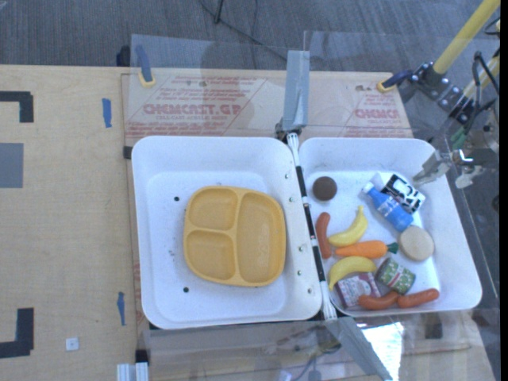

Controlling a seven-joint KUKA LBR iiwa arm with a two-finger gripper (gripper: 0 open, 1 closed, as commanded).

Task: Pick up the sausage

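A reddish sausage (pixel 323 235) lies lengthwise along the left wall of the right bin (pixel 468 268). Two more sausage-like red pieces (pixel 379 301) (pixel 418 296) lie at that bin's front edge. My gripper (pixel 432 169) hangs over the right bin's far right corner, above and to the right of a blue and white carton (pixel 393 199). It is well apart from all the sausages, and nothing shows in its grasp.
The right bin also holds a brown round piece (pixel 324 187), two bananas (pixel 351 228) (pixel 349 268), a carrot (pixel 361 250), a bread roll (pixel 416 244), a green can (pixel 394 276) and a pink packet (pixel 352 290). A yellow divided plate (pixel 235 235) sits in the left bin (pixel 151 213).
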